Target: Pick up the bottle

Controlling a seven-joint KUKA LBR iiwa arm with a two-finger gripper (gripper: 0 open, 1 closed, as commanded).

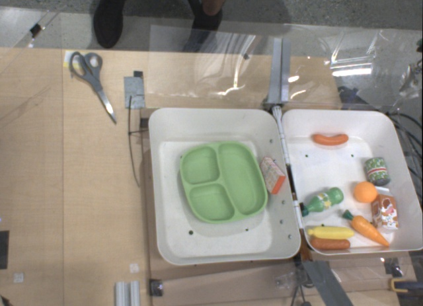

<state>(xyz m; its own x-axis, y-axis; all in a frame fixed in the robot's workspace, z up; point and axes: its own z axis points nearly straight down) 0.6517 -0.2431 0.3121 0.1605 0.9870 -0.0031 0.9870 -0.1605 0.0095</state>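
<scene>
Bottle (322, 200) lies untouched in right bin (390, 126), near carrot (367, 229). Pincer state: cannot tell. Next: reach down, grasp body.

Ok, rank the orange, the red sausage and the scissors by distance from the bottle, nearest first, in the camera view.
1. Orange: just right of the bottle, in the same right bin.
2. Red sausage: at that bin's far side.
3. Scissors: out on the bench, beyond the left bin.
</scene>
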